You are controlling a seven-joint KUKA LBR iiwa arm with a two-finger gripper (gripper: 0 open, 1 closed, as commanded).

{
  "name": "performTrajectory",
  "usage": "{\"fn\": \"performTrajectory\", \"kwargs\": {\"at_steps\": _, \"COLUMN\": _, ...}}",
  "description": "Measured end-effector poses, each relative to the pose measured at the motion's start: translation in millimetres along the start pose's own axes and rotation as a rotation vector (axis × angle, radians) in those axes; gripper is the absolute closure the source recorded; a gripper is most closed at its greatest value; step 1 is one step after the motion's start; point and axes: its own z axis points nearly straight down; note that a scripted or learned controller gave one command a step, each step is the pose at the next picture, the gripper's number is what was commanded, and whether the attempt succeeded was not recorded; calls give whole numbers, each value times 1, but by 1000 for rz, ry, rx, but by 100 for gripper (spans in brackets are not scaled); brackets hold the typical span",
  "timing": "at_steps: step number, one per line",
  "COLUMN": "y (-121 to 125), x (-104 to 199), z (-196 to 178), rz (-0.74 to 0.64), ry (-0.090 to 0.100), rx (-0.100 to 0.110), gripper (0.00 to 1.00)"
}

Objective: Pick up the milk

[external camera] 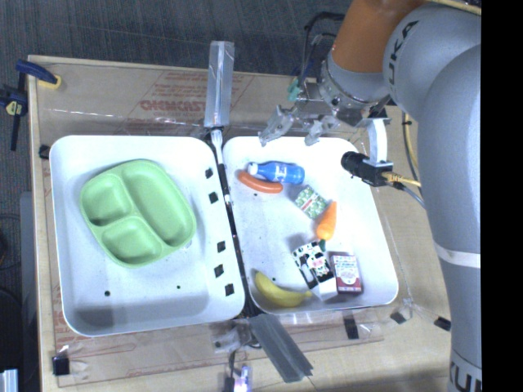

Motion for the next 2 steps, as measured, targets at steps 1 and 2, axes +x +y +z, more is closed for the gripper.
{"fn": "performTrajectory", "kwargs": {"at_steps": 1, "y": -60, "x": -45, "z": 82, "rz": 36, "ry": 0, "rx": 1, "gripper": 0}}
{"fn": "performTrajectory", "kwargs": {"at_steps": 2, "y": -81, "x": -54, "z": 167, "rz": 277, "ry": 3, "rx": 2, "gripper": 0}}
